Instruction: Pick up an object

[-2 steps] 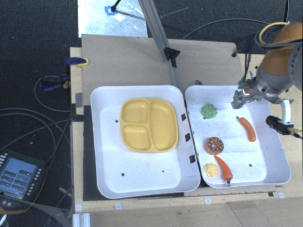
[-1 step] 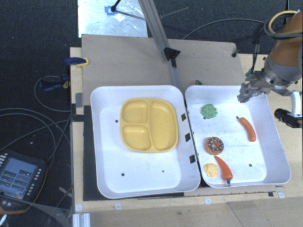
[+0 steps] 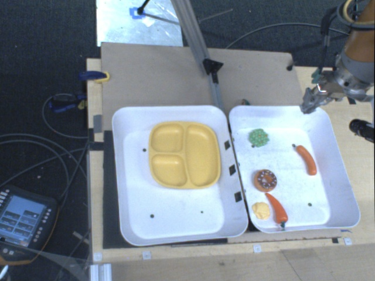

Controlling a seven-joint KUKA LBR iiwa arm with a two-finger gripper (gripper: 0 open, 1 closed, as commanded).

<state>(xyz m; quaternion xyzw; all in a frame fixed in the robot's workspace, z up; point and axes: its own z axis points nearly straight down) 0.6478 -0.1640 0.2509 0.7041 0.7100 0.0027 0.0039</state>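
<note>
While the gripper hangs over the far rim of the right bin, nothing sits between its jaws, and whether they are spread or pressed together cannot be told from this slant. The pick looks not yet begun. Candidates all lie loose in the right bin: green broccoli piece toward the far side, sausage nearest the gripper, chocolate doughnut mid-bin, carrot and a small yellow lump close together at the near edge. Left bin carries a yellow divided plate. Remaining, by my reading: choose one item, descend, close, lift.
</note>
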